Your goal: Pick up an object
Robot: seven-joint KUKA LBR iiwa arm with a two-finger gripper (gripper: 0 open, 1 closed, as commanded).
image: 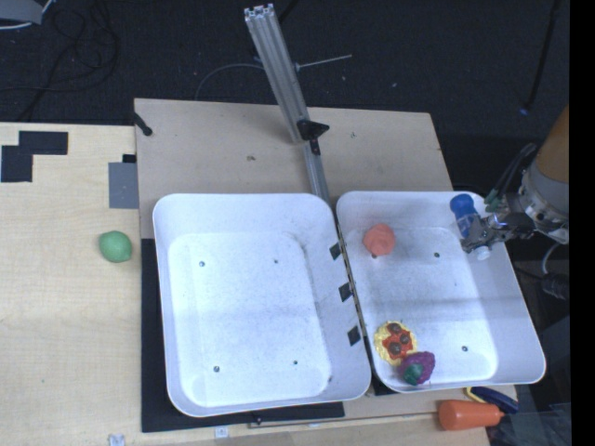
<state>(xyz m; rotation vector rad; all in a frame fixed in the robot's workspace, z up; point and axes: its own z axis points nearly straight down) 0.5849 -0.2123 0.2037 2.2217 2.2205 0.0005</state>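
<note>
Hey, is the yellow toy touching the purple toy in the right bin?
Touching. The camera view shows the yellow toy and the purple toy pressed together at the right bin's near edge, with no white floor visible between them.

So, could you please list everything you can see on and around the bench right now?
Bins: 2, white, side by side on the bench; left, right.
Ball: 1, green, on the bench left of the bins.
Pink object: 1, pinkish-red, upper left of the right bin.
Yellow toy: 1, yellow with red spots, near the right bin's front edge.
Purple toy: 1, purple and green, touching the yellow one.
Blue object: 1, blue, at the right bin's back rim, by the hand.
Orange object: 1, orange, on the bench in front of the right bin.
Rail: 1, grey metal, behind the bins.
Hand: 1, dark, over the right bin's back right corner.
</note>
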